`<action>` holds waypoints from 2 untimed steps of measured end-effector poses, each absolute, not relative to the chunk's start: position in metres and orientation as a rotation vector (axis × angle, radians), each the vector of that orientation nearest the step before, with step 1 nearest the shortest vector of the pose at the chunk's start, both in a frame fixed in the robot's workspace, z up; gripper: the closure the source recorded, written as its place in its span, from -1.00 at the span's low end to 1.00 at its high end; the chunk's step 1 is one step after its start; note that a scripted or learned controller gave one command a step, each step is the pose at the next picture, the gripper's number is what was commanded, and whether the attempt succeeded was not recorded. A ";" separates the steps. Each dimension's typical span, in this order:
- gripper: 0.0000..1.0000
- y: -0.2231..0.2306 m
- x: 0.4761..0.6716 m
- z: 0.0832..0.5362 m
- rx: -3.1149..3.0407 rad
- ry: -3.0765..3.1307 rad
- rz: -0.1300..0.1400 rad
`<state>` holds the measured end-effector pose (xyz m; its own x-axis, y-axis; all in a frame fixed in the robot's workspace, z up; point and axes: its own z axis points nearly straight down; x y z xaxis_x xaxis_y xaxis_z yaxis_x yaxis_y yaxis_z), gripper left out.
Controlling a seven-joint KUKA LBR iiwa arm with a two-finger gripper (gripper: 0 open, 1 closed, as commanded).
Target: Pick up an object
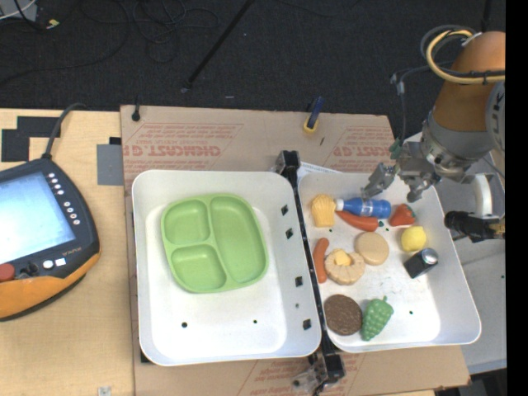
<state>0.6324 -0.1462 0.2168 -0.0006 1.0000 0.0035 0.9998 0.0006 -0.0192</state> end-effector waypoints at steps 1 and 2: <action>-1.00 -0.146 0.635 0.223 -2.214 -2.219 0.007; -1.00 -0.139 0.640 0.169 -2.212 -2.216 0.010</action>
<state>0.6395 -0.1391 0.1692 -0.0019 1.0000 0.0027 0.9999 0.0020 -0.0120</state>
